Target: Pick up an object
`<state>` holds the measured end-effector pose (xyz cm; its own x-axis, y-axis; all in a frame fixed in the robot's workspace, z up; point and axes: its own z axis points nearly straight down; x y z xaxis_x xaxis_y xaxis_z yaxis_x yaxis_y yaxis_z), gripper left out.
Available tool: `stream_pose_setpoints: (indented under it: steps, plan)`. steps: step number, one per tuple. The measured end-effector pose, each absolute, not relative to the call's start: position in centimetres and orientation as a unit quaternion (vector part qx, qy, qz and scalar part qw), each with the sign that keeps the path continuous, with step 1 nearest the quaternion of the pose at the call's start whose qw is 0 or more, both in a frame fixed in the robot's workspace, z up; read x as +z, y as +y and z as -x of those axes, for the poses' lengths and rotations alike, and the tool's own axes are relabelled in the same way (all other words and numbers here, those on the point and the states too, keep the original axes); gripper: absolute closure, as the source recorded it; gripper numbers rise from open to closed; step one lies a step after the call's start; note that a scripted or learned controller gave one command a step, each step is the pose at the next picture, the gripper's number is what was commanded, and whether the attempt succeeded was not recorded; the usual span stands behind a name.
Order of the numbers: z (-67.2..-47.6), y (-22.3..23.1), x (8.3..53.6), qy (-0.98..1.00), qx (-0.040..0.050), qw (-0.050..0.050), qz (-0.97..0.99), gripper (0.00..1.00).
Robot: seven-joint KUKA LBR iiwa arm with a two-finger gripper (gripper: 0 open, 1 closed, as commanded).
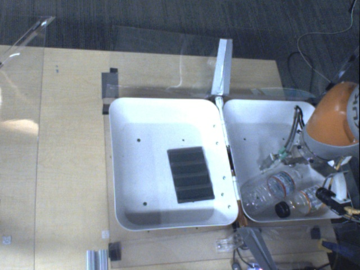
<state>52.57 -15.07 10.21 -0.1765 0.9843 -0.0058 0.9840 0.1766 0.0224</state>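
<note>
Bottles of clear plastic are lying in the right bin (247, 122), in the lower right of the frame: one larger clear bottle (264, 193) is resting on its side toward the bin's lower left corner, and a second clear bottle with a black cap (293, 205) is lying just beside it, near the bin's lower edge. The black cap (282, 209) is pointing toward the lower left. Both bottles are sitting on the bin floor. The arm (333, 122), grey with an orange band, is reaching in from the right edge of the frame and is hanging over the right bin's right half. The gripper (288, 157) is hovering just above the bottles, at the upper side of them; whether it is released or clenched cannot be told at this slant. A dark ribbed rectangular block (191, 174) is lying flat in the left bin (129, 151), right of its centre. Both bins are standing side by side on a wooden bench (56, 151).
</note>
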Motion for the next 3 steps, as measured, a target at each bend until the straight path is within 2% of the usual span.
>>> stream_pose_setpoints:
  steps: [1, 2, 3]
  plan:
    - [-49.6, -14.1, 9.1, 0.806, 0.0064, 0.013, -0.592, 0.00]
    - [-59.3, -12.2, 8.9, 0.768, 0.0042, 0.005, -0.641, 0.00]
    - [-66.9, -10.4, 8.7, 0.710, 0.0020, 0.003, -0.704, 0.00]
